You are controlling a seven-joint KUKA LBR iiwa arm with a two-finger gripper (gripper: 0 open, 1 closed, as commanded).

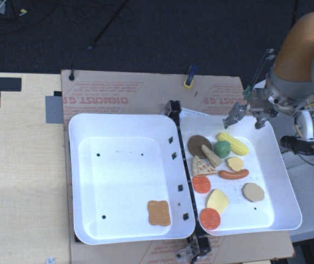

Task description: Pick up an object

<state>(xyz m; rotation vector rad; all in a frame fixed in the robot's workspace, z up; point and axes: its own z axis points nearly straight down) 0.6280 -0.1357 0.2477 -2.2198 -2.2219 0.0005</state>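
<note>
Dark carpet lies behind a pale bench (19,147) that bears a cardboard sheet and two white bins side by side. No object is picked yet; the choice sits in the right bin (281,164), where toy foods crowd its left half: a corn cob (233,143), a green ball (221,149), a brown disc (197,144), a wedge (202,166), a sausage (233,174), two red slices (201,185) and (210,219), a yellow piece (218,201) and a tan stone-like piece (253,192) lying apart from the rest. A lone waffle (158,213) lies near the left bin's (85,131) front right corner.

The gripper (247,116) hovers over the right bin's far edge, fingers spread, nothing between them. This looks like the approach step. Next it must come down over one piece; the tan piece, with bare floor around it, seems easiest, while the corn and ball touch neighbours and could be nudged aside.
</note>
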